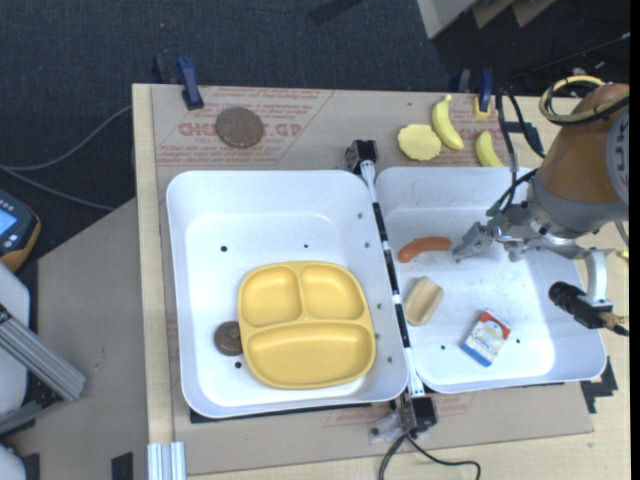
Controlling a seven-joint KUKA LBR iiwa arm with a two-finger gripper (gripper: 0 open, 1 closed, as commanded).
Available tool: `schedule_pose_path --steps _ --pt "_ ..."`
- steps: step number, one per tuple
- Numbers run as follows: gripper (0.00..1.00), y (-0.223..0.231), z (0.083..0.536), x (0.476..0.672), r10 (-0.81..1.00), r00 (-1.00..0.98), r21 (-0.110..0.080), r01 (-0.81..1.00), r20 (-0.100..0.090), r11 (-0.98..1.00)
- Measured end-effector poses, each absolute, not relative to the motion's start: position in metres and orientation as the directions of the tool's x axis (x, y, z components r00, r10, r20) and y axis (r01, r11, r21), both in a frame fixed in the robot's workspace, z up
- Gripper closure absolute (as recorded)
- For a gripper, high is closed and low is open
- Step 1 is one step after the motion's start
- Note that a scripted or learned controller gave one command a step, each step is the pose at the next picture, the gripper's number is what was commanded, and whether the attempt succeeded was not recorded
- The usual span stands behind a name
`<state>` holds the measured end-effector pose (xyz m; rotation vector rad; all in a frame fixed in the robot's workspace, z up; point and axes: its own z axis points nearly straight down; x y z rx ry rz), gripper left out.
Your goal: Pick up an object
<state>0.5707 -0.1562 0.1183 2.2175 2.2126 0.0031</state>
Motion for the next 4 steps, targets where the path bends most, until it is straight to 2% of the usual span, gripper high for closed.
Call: schedule_pose_path --steps 1,2,3,4 --pt "0.00 -0.178 0.082 0.486 1.000 0.006 -0.010 1.000 0.002 -0.006" --pt "0.00 -0.070 0.191 0.527 1.000 -0.014 0.013 1.000 0.002 0.014" --pt "0.00 -0.101 0.079 0.547 1.000 0.002 -0.004 1.000 0.000 -0.002" --pt "0.00 -0.218 0.086 0.607 1.000 0.004 0.004 1.000 0.000 -0.004"
